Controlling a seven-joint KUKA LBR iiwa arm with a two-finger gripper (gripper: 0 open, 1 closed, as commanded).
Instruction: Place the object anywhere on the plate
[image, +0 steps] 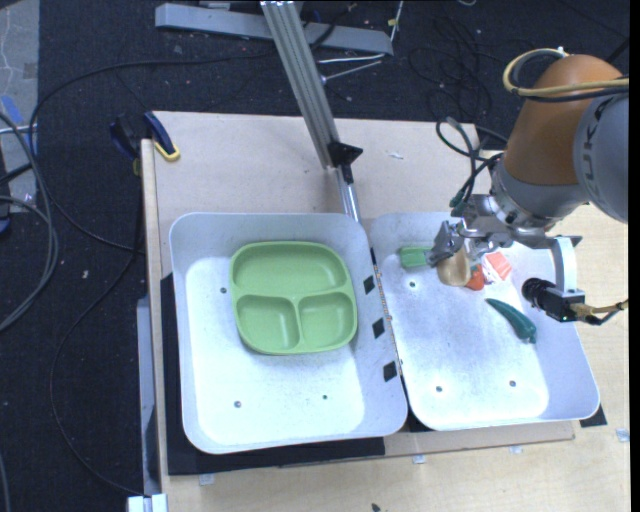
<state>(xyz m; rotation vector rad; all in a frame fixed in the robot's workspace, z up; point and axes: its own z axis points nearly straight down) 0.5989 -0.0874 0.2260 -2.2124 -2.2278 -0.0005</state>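
Note:
A light green plate (294, 298) with three compartments lies in the left bin (200, 400). In the right bin (480, 390), near its back edge, lie a small green piece (411, 258), a tan rounded object (456, 270) and a red and white object (495, 268). A dark teal curved object (513, 318) rests further forward on the right. My gripper (457, 246) hangs low over the back of the right bin, right above the tan object and touching or nearly touching it. The wrist hides part of the tan and red objects.
A slanted metal pole (310, 95) crosses above the back of the bench between the bins. A black camera mount (548, 296) sticks out beside the wrist. Black clips (381, 325) line the seam between the bins. Cables lie on the dark floor at left.

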